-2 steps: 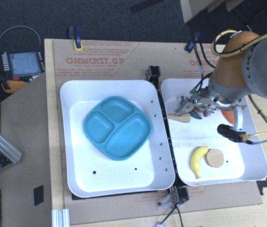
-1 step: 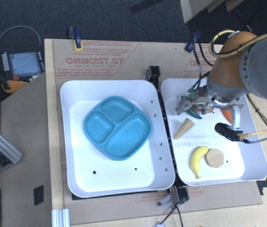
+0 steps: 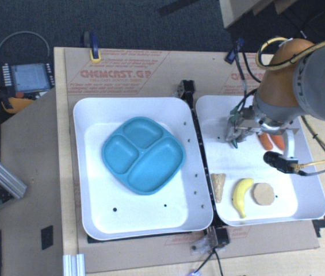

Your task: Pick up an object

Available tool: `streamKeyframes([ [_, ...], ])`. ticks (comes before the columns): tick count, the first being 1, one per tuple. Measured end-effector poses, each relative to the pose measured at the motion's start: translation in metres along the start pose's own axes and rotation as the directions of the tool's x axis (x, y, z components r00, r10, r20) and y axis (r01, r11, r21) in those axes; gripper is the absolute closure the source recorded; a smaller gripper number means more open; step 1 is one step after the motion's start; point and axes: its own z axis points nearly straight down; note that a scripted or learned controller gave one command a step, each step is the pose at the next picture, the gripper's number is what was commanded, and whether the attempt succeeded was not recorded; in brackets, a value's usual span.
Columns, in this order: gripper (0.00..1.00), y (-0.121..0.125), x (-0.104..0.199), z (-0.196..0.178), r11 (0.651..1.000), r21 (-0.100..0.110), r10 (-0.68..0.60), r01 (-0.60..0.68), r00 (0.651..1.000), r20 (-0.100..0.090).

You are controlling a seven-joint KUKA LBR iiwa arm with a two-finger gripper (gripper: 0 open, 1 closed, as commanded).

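Two shallow white bins sit side by side on the surface. The left bin (image 3: 87,154) carries a blue divided plate (image 3: 143,154) near its middle. In the right bin (image 3: 306,209), a yellow banana (image 3: 241,195), a round tan cookie (image 3: 263,194) and a tan wedge-shaped piece (image 3: 218,186) lie along the near edge, with an orange carrot (image 3: 270,141) partly hidden under the arm. The gripper (image 3: 234,134) hangs low over that bin's far left part, near the carrot; whether the fingers are released or clenched, I cannot tell.
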Motion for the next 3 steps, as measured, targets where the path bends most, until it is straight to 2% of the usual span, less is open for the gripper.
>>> streamKeyframes([
  [2, 1.0, 0.01, -0.002, -0.113, 1.0, -0.005, -0.002, 0.002, 1.0, 0.001],
  [3, 1.0, 0.027, 0.052, -0.108, 1.0, 0.0, -0.007, 0.007, 1.0, -0.002],
])
